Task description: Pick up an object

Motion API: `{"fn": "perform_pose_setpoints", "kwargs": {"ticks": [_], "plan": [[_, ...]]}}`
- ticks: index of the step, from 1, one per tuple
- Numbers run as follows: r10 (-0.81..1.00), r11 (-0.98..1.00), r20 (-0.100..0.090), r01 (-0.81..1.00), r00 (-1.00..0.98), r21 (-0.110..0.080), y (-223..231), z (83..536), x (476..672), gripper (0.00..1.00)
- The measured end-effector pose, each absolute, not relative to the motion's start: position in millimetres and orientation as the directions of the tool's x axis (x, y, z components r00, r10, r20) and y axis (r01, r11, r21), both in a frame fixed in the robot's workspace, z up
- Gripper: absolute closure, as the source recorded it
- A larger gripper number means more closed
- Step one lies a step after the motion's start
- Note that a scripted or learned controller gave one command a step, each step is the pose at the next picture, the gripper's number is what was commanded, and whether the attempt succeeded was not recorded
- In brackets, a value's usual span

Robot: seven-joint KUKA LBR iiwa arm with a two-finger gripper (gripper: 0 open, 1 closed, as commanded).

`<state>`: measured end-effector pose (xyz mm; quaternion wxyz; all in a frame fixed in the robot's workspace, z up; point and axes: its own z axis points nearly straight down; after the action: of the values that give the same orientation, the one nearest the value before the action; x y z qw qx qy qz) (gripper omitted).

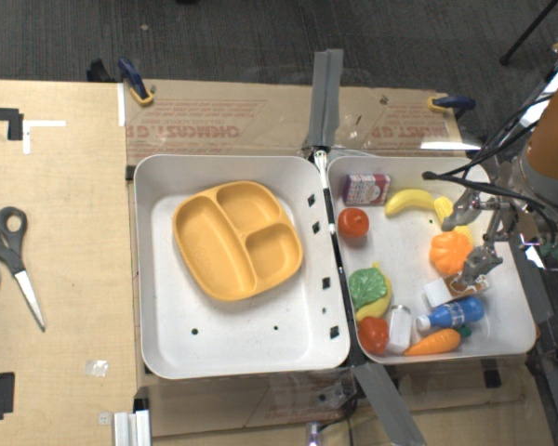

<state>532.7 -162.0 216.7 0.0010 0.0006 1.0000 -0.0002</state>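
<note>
My gripper [470, 240] hangs over the right side of the right bin [516, 337], open. One finger sits just beyond the orange pumpkin toy [448, 250] and the other at its near right. I cannot tell whether either finger touches the toy. Around it lie a banana [408, 201], a red tomato [353, 222], a pink and white carton [365, 189], a green and yellow vegetable [369, 288], a blue bottle [457, 314], a carrot [432, 343], a white block [436, 293] and a red toy [373, 334].
The left bin [167, 342] holds a yellow divided plate [239, 240]. Scissors [14, 258] lie on the wooden bench at far left. A grey bar [326, 100] runs behind the seam between the bins. Cables cross the right edge.
</note>
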Motion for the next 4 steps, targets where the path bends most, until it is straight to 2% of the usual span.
{"fn": "perform_pose_setpoints", "kwargs": {"ticks": [1,2,3,4], "plan": [[0.147,0.989,-0.004,0.147,-0.989,0.000,-196,103,533.0,0.00],[0.170,0.985,-0.006,0.170,-0.985,0.000,-173,94,601.6,0.00],[0.171,0.985,-0.007,0.171,-0.985,0.001,-186,95,608.3,0.00],[0.308,0.951,-0.005,0.308,-0.951,0.000,-173,94,609.9,0.00]]}}
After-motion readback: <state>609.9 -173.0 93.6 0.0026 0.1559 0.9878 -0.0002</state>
